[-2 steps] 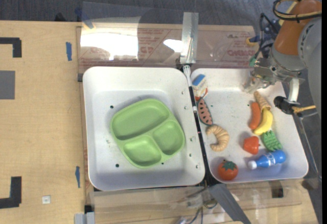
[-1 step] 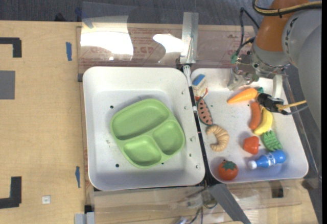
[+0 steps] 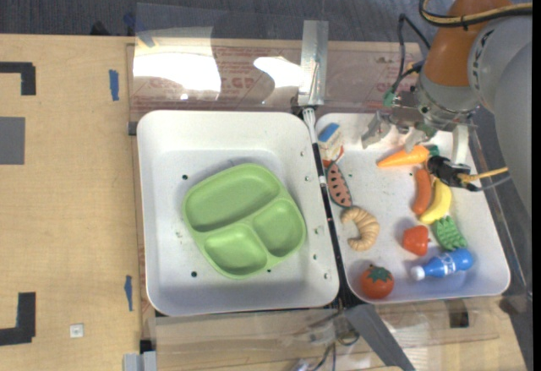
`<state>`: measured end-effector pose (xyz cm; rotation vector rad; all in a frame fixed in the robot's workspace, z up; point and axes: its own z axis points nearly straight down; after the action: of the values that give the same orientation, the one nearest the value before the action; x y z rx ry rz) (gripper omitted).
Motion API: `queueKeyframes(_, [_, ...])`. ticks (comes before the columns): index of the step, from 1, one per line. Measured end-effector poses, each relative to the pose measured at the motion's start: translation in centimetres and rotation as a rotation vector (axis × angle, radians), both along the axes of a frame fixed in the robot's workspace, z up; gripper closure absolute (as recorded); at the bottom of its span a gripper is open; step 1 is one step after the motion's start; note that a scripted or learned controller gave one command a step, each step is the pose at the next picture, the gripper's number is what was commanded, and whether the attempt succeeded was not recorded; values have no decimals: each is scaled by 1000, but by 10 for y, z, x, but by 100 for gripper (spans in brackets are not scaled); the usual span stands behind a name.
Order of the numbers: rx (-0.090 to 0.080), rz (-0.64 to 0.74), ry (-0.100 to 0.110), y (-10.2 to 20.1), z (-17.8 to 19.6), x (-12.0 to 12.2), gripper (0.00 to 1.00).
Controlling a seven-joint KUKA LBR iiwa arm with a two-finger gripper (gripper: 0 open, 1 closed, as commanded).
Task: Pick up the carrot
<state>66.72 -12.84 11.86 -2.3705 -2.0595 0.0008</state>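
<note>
Right bin [image 3: 494,276], near edge: tomato [image 3: 377,280], blue bottle [image 3: 441,265]. Mid: croissant [image 3: 363,226], banana [image 3: 437,203]. Far end: carrot [image 3: 404,157] lying flat, gripper [image 3: 397,126] just above it; finger state: cannot tell. Left bin [image 3: 161,141] holds a green tray [image 3: 243,219].

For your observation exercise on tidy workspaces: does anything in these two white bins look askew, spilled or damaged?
Nothing looks spilled or damaged. The green three-compartment plastic plate sits skewed in the left white bin. The toy foods lie jumbled in the right white bin, the orange toy carrot lying tilted beside the end effector.
</note>
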Motion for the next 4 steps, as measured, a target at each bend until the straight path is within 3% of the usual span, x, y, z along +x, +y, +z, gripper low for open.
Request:
queueKeyframes(1, [-4, 44, -43, -19, 0, -9, 0])
queueKeyframes(2, [-1, 135, -6, -39, -31, -42, 0])
queueKeyframes(3, [13, 247, -8, -71, -30, -95, 0])
queueKeyframes(4, [0, 423, -11, -71, -30, -130, 0])
